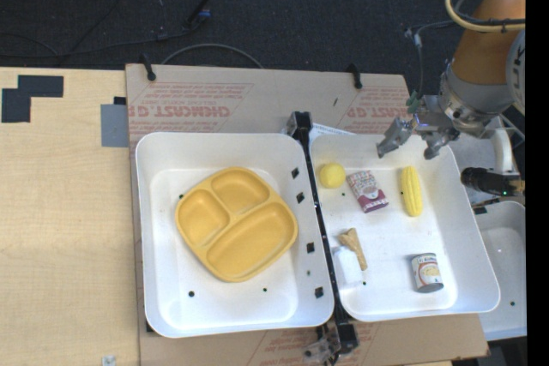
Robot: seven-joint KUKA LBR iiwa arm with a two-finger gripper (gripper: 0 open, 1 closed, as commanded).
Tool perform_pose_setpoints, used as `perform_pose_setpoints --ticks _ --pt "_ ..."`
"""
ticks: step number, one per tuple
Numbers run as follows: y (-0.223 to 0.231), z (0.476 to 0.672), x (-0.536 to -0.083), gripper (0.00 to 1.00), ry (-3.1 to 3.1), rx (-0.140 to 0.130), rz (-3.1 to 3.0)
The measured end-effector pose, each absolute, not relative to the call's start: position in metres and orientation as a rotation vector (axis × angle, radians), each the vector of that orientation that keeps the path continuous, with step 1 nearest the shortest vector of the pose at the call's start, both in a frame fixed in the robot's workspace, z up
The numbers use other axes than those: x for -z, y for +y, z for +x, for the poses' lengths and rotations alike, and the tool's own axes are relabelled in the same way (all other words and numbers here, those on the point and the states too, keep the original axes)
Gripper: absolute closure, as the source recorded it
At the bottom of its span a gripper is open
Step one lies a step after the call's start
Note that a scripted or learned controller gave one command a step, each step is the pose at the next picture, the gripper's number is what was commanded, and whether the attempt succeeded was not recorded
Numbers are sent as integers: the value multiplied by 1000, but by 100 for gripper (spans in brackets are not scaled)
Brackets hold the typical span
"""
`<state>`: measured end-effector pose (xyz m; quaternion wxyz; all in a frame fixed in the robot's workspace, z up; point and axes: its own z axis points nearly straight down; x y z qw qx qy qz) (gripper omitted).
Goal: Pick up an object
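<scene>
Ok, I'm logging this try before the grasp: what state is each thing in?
Gripper: jaws open, above right bin's far edge, holding nothing.
Corn cob: lying flat, right bin.
Can: upright.
Red packet: lying flat.
Yellow ball: resting.
Yellow plate: right side up, left bin.

Red printed lettering on the brown cardboard sheet (257, 103) under the bins appears upside down and mirrored; not reliably legible. Labels on the small red-and-white packet (367, 190) and small tin can (426, 272) too small to read.
</scene>
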<state>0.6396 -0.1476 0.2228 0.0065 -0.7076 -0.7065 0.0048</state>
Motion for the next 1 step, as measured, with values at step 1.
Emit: perform_pose_setpoints --ticks 1 --pt "-147 642 -232 0 -2220 -3 -2219"
